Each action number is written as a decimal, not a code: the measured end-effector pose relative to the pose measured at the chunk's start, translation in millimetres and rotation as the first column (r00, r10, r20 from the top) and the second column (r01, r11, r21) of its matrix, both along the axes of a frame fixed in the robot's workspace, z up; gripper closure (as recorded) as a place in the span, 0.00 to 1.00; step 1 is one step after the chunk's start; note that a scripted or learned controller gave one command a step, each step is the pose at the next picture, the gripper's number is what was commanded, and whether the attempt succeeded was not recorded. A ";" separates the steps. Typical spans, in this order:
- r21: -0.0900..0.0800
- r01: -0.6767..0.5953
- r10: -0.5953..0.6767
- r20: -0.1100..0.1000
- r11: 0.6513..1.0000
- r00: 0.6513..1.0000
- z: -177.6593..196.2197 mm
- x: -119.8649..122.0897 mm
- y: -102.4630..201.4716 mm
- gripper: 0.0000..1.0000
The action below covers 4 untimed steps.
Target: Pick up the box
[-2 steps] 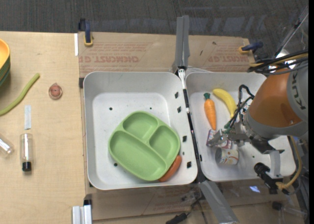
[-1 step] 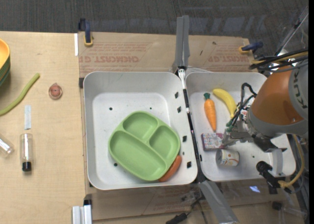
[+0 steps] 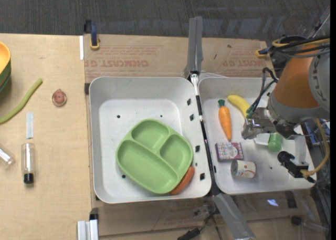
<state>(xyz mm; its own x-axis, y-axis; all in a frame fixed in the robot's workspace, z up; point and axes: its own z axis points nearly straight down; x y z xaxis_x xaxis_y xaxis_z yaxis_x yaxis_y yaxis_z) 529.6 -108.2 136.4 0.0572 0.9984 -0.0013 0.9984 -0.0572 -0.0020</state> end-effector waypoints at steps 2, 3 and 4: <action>0.000 -0.087 0.087 0.000 0.996 0.996 54.5 -16.9 25.4 0.00; 0.001 -0.135 0.135 -0.002 0.991 0.991 54.1 -52.4 55.6 0.00; -0.001 0.063 -0.063 -0.001 0.998 0.998 53.9 -31.6 48.9 0.00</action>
